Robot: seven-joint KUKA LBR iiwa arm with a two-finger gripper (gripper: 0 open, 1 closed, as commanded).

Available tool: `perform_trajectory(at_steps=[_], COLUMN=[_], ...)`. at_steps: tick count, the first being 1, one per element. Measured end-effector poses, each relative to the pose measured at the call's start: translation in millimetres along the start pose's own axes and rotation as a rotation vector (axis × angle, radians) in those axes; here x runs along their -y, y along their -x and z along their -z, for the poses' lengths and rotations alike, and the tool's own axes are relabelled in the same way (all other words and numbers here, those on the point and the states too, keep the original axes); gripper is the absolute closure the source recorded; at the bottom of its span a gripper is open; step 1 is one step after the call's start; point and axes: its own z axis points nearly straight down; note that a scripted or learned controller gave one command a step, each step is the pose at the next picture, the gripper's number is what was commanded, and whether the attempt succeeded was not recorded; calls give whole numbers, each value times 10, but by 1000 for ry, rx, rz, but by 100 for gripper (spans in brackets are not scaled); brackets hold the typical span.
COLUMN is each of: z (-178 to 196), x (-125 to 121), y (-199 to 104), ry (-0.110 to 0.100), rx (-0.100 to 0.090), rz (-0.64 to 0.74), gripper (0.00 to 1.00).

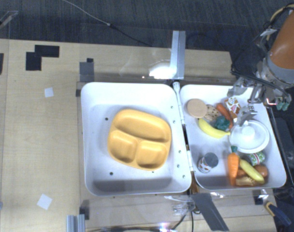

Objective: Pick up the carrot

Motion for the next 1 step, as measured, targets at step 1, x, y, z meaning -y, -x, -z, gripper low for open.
perform_trajectory(at_steps=[1], z=[-1612], x=[90], y=[-448], ry=[1], rx=[-5], rz=[-139], gripper=[0])
